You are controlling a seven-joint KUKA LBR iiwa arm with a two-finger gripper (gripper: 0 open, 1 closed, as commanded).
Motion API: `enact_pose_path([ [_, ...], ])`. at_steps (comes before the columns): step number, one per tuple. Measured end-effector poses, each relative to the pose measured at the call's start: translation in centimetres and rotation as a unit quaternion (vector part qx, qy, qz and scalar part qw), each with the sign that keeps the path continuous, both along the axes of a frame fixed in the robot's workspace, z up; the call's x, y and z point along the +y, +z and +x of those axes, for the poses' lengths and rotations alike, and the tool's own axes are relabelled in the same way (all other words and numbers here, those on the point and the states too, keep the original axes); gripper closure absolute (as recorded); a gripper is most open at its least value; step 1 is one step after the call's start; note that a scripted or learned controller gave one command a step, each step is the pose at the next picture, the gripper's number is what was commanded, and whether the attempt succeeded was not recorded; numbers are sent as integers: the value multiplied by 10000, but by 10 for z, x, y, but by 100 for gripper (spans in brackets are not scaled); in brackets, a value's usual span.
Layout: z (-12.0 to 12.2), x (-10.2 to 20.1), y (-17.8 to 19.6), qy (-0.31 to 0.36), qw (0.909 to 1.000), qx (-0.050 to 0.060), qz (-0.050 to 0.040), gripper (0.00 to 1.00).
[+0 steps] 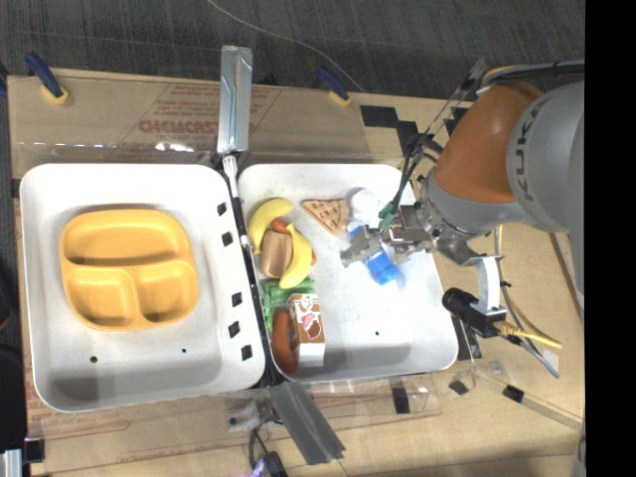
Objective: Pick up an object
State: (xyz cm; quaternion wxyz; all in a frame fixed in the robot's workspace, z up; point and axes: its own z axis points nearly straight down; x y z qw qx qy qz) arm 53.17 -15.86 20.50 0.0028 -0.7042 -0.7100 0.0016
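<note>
So starting on the left, the left bin point(40, 296) has a yellow divided tray point(127, 264) sitting in the middle of it, three compartments, lying flat. Just the tray on the white floor there.

Between the two bins there's a grey metal bar point(235, 97) standing up at the far edge, right on the divider line.

Moving over, the right bin point(397, 341) has its clutter bunched along the left wall. A banana point(266, 219) curves around a hot dog toy point(277, 249), the two touching. Below them there's a green bit point(288, 292), then a small brown and white carton point(308, 328) with a dark red sausage-shaped thing point(283, 338) pressed beside it, against the bin wall. Up toward the far side lies a waffle-patterned pizza-like wedge point(326, 213), a little apart from the banana.

Right of that wedge is the gripper point(366, 241), coming in from the right side on the grey arm point(507, 167) with its orange band. It's low over the bin floor with a blue object point(383, 268) right at its tips and something whitish point(364, 204) just above. Honestly can't tell how the gripper is set or whether the blue thing is actually gripped, it's too cluttered there.
</note>
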Motion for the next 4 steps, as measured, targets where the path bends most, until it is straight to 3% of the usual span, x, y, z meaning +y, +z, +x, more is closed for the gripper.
enact_pose_path([
  [1, 40, -34, -101, -114, 9999, -45, -23, 0],
  [2, 13, 27, -115, 1718, 9851, -16, 9, 0],
  [3, 77, 52, -117, -278, 9996, 7, -8, 0],
  [4, 77, 53, -110, -255, 9997, 27, -3, 100],
])
